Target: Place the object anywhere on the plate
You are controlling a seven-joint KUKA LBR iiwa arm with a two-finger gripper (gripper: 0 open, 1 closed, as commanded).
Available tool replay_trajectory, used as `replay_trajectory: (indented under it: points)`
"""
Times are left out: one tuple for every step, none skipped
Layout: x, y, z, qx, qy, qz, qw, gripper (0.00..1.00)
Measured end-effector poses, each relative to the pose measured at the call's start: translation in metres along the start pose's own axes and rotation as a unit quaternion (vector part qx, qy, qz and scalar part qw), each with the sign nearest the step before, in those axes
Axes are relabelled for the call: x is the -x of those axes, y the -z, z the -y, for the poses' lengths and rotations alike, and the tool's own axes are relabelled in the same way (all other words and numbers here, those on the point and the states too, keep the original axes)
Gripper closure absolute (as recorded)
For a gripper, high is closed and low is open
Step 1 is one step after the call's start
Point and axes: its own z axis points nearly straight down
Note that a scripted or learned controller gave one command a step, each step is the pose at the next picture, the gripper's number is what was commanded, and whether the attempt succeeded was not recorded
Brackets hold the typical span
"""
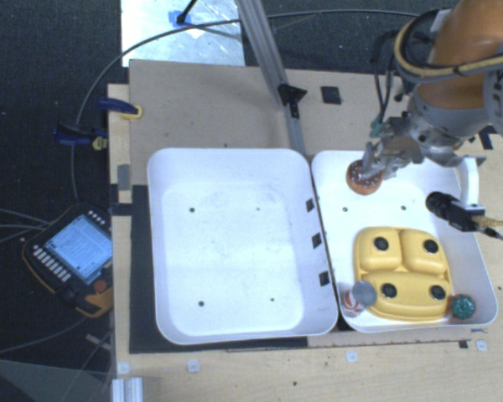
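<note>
I see the gripper [370, 172] low in the right bin's [335, 224] far left part, right over a small round brown object [362, 182]; I cannot tell its grip state. The yellow 4-compartment plate [402, 275] lies toward the near side, slightly right, so I judge 1 short carry remains.

Bright, even overhead light; glossy shallow white plastic bins [226, 249] near blown out, faint shadows. Hard glare on shiny silver sheet [184, 19] at top. Dark floor underexposed. Soft focus overall, coarse resolution, small items smeared
</note>
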Motion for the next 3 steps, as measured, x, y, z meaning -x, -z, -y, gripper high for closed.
replay_trajectory:
  points:
    - [-0.056, 0.000, 0.003, 0.000, 0.000, 0.000, 1.0000, 1.00]
    - [-0.110, -0.022, 0.002, -0.001, 0.000, 0.000, 1.0000, 1.00]
    - [-0.168, -0.040, 0.001, -0.001, 0.000, 0.000, 1.0000, 1.00]
